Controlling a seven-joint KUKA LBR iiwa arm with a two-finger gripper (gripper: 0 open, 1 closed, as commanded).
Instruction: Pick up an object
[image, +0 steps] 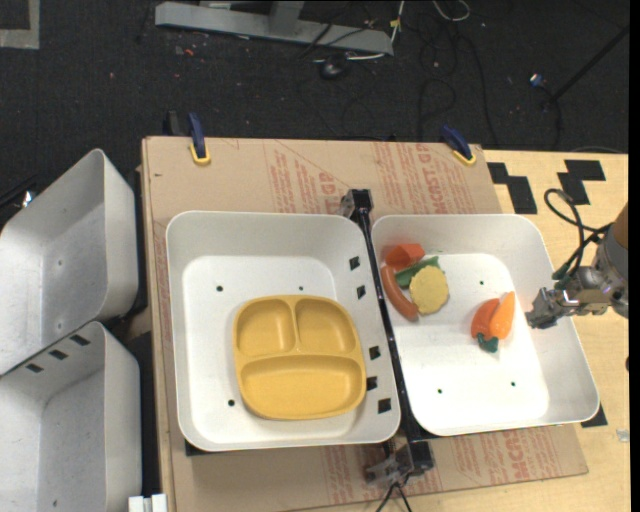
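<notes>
A robotics lab: cardboard-topped bench (300, 170), loose cables (430, 90) on dark floor

floor (90, 90): dark, speckled, beyond the bench | cables (440, 95): black, looping behind the bench's far edge | bench top (270, 170): tan board with red print | spare white bins (60, 300): stacked left of the bench

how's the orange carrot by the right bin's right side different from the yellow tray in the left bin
The orange carrot is small, with a green end; the yellow tray is far larger and one colour. The carrot lies in the right bin; the tray sits in the left bin. The tray has three compartments; the carrot is solid. Both rest untouched.
</notes>
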